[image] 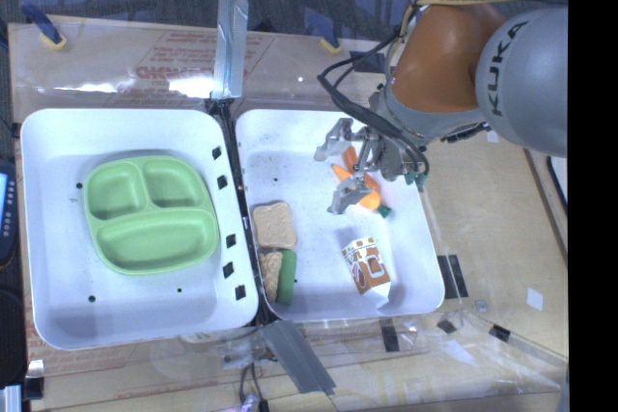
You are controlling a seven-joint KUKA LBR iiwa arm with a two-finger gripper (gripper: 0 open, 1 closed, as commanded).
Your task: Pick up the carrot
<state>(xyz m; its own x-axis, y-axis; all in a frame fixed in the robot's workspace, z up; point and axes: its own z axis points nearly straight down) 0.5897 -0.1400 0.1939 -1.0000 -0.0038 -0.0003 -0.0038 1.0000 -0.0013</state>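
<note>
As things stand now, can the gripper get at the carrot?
Probably yes. The gripper is right over the carrot in the right bin, a finger on each side, and nothing lies between them.

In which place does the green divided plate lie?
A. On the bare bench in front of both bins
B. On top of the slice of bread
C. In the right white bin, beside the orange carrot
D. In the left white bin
D: the green divided plate lies flat in the left white bin, across the centre wall from the orange carrot.
</note>
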